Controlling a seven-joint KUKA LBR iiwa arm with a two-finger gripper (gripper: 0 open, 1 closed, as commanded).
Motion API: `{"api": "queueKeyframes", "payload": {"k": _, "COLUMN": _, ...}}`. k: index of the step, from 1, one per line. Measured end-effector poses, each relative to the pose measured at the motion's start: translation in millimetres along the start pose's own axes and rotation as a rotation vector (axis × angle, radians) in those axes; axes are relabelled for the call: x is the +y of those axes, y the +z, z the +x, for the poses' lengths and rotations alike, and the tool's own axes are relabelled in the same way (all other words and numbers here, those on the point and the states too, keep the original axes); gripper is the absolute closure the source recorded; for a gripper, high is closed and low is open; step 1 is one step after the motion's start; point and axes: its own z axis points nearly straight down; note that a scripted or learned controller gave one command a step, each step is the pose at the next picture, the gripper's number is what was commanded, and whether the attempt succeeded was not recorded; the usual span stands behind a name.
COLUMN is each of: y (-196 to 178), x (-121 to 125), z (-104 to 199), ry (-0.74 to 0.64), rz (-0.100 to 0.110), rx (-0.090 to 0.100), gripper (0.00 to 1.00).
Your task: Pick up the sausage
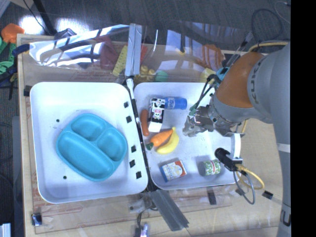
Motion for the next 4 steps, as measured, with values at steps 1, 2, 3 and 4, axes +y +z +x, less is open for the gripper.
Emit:
{"api": "queueKeyframes", "payload": {"k": 1, "y": -9.9, "x": 13.9, "z": 22.6, "ry": 0.310, "rz": -0.003, "rx": 0.000, "gripper": 1.00}}
{"api": "queueKeyframes", "payload": {"k": 2, "y": -3.3, "x": -3.1, "z": 4.4, "ry": -0.066, "rz": -0.001, "rx": 0.000, "gripper": 1.00}}
{"api": "queueKeyframes", "payload": {"k": 3, "y": 7.7, "x": -5.6, "z": 21.0, "ry": 0.246, "rz": 0.000, "rx": 0.000, "gripper": 1.00}}
{"api": "queueKeyframes", "payload": {"k": 4, "y": -21.7, "x": -0.1, "z": 15.9, "ry": 0.426, "rz": -0.001, "rx": -0.001, "gripper": 1.00}}
